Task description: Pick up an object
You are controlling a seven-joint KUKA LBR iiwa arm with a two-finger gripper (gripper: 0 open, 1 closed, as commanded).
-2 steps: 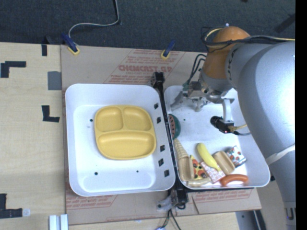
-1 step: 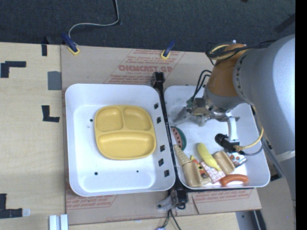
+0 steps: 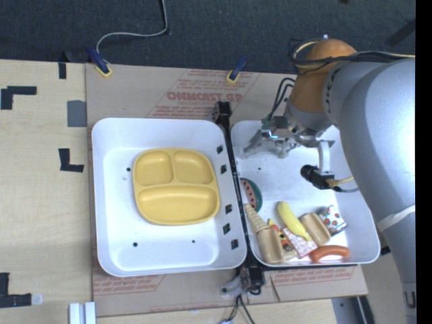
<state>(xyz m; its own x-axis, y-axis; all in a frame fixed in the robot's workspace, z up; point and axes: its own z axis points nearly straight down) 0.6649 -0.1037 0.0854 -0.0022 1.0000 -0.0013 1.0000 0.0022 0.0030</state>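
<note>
right bin [image 3: 351, 211] floor partly behind arm [image 3: 378, 120].

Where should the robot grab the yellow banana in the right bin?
Probably around the middle of the banana, coming straight down from above. It lies flat and slanted, its upper end free, so fingers could close across its narrow width. Its lower end crowds against other toy food, so I would avoid that end. The gripper is up near the bin's back.

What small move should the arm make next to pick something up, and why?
Probably shift the gripper toward the near end of the right bin. It sits over the bin's far part, where bare floor shows, while the banana, sausage and other toys cluster at the near edge.
</note>
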